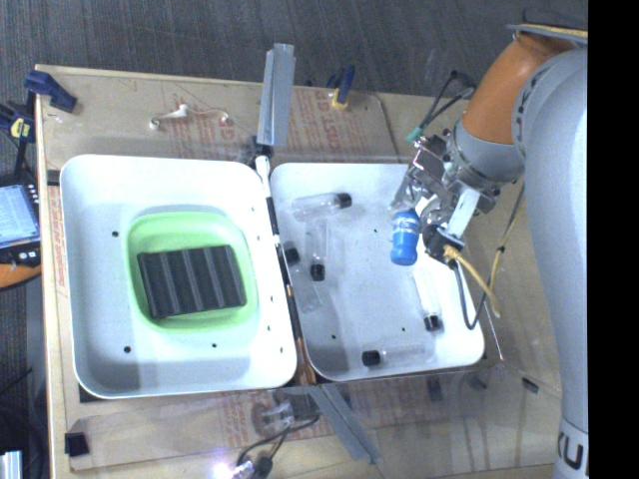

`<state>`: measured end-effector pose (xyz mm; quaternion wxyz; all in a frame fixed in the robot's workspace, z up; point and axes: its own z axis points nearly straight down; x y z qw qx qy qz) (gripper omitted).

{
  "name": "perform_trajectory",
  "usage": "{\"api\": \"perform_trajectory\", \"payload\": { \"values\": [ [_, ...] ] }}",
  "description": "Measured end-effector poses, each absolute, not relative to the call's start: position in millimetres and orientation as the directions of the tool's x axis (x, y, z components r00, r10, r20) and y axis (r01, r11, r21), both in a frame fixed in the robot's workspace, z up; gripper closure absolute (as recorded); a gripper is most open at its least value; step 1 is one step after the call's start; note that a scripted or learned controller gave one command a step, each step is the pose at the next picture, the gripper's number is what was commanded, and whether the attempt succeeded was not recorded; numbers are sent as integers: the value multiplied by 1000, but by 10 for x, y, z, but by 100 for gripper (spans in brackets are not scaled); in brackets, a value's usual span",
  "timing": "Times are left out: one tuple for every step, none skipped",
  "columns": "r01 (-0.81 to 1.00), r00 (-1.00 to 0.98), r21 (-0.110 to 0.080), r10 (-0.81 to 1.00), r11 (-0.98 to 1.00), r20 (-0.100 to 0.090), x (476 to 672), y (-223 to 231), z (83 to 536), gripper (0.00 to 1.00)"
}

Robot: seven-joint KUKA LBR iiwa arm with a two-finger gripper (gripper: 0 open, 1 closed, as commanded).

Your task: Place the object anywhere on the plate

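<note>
A small blue bottle (403, 241) hangs over the right side of the right bin (349, 367), its top caught between the fingers of my gripper (411, 222), which is shut on it. The green plate (182, 226) lies in the middle of the left bin (90, 267), well to the left of the gripper. A dark ridged block (190, 279) covers most of the plate's centre.
Several clear tubes with black caps lie on the right bin's floor, such as one (321, 204) near the back and one (428, 307) at the right. A grey bar (275, 93) stands behind the divide between the bins. Yellow cables (479, 287) trail by the wrist.
</note>
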<state>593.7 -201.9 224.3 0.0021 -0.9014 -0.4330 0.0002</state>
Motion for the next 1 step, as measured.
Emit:
{"api": "perform_trajectory", "payload": {
  "values": [
    [781,625,-4,781,-625,2,5937,-2020,2244,0]
  ]
}}
